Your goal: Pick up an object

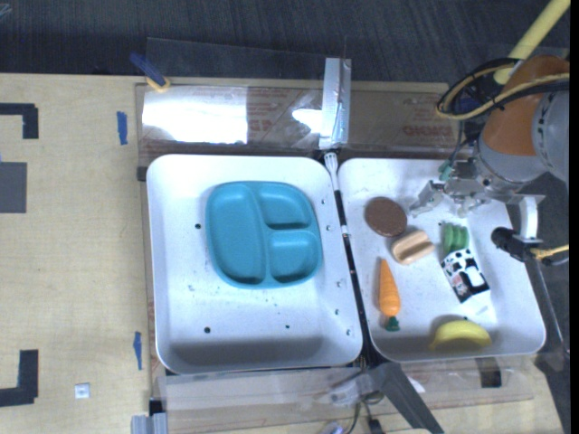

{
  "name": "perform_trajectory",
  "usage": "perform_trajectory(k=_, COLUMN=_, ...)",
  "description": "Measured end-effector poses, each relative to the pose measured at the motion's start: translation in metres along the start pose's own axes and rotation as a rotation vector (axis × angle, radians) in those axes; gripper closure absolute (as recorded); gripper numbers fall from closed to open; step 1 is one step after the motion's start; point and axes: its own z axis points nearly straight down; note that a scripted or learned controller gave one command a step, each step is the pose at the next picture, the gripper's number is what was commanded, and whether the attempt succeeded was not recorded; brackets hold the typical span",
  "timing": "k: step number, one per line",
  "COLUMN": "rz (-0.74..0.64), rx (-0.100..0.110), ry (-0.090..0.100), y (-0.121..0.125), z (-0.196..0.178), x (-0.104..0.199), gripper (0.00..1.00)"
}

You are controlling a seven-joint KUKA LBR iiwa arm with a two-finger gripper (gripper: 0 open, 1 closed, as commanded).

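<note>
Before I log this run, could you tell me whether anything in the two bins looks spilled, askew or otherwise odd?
Nothing stands out. The blue divided tray lies flat in the left bin. In the right bin, the carrot, banana, brown disc and bread roll lie apart and look intact. The gripper hangs over that bin's upper part.

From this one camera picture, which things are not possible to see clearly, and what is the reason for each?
- Gripper, camera view: too small and tangled with cables to judge its state, or whether anything sits in it.
- Black-and-white packet: its print is too small to read.
- Green item: partly covered by the packet, so its kind is unclear.
- Arm: cut off by the right edge.
- Brown round item: too blurred to identify.
</note>
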Motion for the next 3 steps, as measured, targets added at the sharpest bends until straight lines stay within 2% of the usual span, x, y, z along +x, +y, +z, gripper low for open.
perform_trajectory(k=1, rz=0.017, rx=0.001, ry=0.001, y=-0.055, z=0.010, x=0.000, gripper=0.00)
perform_trajectory(k=2, rz=0.053, rx=0.000, ry=0.002, y=-0.111, z=0.009, x=0.024, gripper=0.00)
perform_trajectory(k=3, rz=0.056, rx=-0.005, ry=-0.001, y=-0.109, z=0.000, x=0.022, gripper=1.00)
